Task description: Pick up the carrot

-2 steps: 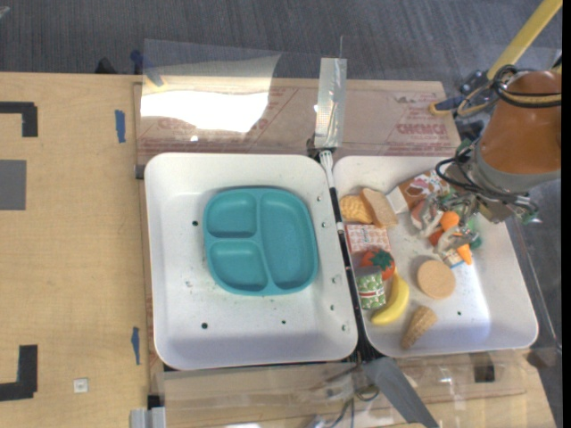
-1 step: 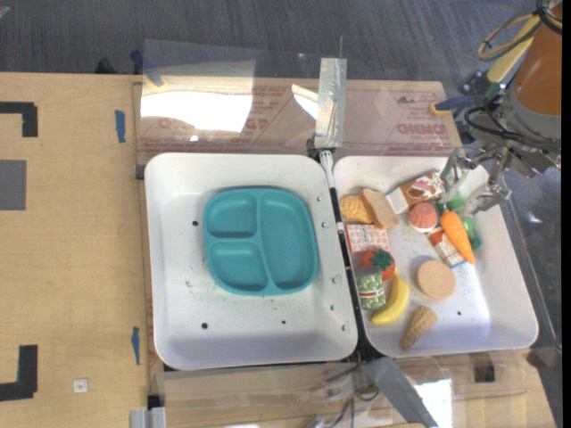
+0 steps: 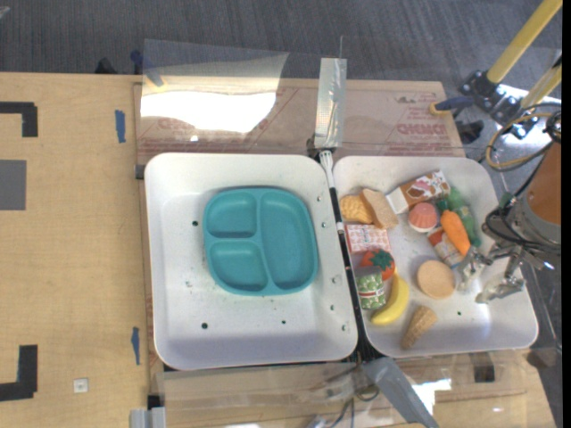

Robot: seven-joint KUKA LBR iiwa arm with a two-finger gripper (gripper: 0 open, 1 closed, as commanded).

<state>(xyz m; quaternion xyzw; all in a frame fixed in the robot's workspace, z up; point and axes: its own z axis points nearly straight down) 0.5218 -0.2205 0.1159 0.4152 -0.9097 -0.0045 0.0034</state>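
From above, the carrot lies in the right bin, near its far right side, among other toy foods. A banana and an ice cream cone lie nearer the front. The gripper hangs just beside the carrot, on its near right; its fingers stand apart and grip nothing. The left bin bears a teal divided plate.

Grey carpet floor beyond tan wooden bench, glare-streaked.
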